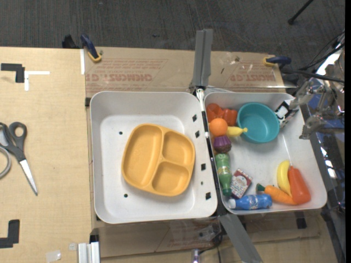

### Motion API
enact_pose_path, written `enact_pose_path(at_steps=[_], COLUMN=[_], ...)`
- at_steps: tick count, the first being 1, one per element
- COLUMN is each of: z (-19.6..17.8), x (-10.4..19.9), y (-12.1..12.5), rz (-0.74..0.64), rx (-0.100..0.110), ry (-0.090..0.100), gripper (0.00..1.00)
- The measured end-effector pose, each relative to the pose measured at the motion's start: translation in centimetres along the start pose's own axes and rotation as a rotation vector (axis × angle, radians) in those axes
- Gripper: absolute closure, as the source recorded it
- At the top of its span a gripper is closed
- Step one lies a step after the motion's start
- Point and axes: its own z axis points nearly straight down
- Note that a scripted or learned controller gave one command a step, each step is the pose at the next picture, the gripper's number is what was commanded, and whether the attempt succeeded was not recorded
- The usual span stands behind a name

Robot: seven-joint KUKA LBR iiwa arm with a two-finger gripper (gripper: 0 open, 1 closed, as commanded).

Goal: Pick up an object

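My gripper (315,111) hangs at the right bin's (258,153) far right rim, beside the teal bowl (260,123).

I cannot tell its state from this view (the metal parts blur against the clutter at the edge), and I see nothing held in it. The right bin carries the bowl at the back, an orange ball (218,126), a purple piece (222,143) and a green bottle (223,170) down its left wall, a blue bottle (252,202) along the front, and a banana (282,176) beside an orange-red carrot (299,184). The left bin (104,163) holds a yellow divided plate (158,159). Scissors (20,151) lie on the worktop (44,201), well apart.
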Motion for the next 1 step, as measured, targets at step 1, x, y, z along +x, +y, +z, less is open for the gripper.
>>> enact_pose_path(at_steps=[1], z=[15.59], x=[9.55], y=[-0.92], rz=[-0.011], rx=[0.0], ry=[-0.003], gripper=[0.0])
